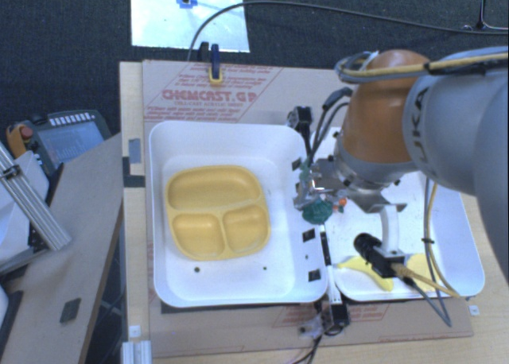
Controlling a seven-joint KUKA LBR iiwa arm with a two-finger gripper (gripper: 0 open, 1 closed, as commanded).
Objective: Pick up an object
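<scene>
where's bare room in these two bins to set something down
Left bin: a wide bare strip between the yellow divided tray and the near wall, a narrower band along the far wall. Right bin: crowded; the arm covers most of it, a green thing is at the gripper, a yellow thing at the front. Only its right end shows bare.
</scene>
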